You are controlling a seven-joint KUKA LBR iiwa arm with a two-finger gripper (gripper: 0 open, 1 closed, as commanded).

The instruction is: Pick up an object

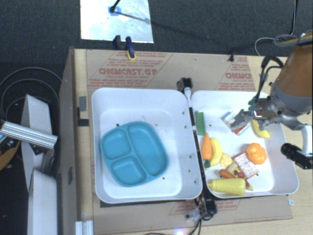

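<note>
Toy foods [230,163] fill the right bin [286,182]; gripper [238,122] grip state seems unclear.

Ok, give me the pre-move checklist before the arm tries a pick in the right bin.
1. Gripper over the right bin: ok.
2. Gripper fingers' state: cannot tell.
3. Object held: cannot tell; something red and white sits at the tip.
4. Nearby target: banana beside the gripper: ok.
5. Targets isolated: not ok; carrot, orange fruit and yellow bottle lie clustered.
6. Blue tray in the left bin, away from the gripper: ok.
</note>
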